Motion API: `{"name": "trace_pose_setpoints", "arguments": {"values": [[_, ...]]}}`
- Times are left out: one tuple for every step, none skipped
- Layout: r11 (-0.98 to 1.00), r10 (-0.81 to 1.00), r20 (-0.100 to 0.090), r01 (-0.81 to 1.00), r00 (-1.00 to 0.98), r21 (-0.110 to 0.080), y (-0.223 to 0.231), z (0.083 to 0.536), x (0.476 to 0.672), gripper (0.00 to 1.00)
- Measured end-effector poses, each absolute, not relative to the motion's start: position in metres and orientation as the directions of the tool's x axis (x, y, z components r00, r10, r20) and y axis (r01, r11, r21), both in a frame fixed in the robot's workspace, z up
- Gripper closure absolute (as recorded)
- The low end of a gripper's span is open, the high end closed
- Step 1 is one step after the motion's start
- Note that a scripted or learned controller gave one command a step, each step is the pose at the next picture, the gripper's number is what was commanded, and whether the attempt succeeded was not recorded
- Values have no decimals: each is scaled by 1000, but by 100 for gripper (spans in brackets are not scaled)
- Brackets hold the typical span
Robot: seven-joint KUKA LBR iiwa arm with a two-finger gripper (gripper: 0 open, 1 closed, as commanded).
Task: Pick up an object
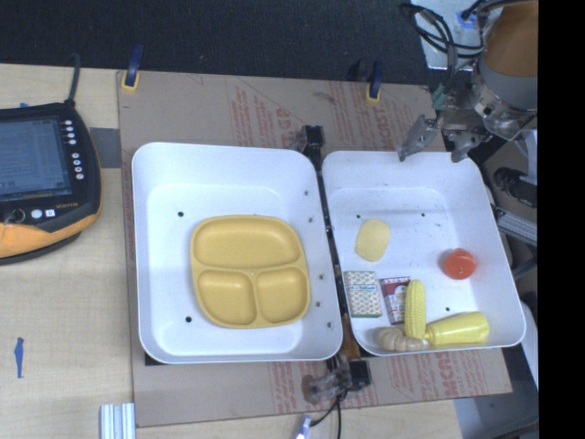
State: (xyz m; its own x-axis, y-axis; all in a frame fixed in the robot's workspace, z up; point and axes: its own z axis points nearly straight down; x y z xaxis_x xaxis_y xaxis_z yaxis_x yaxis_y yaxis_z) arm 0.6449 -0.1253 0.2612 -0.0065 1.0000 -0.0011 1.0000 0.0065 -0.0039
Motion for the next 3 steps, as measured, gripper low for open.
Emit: {"name": "trace_pose_setpoints", "arguments": {"values": [[8,1000,-1,1000,-8,-6,-80,191,594,0],[5,1000,-1,1000,-5,-6,-108,91,591,0],[6,1000,0,1000,-6,-7,-98,92,588,0]]}}
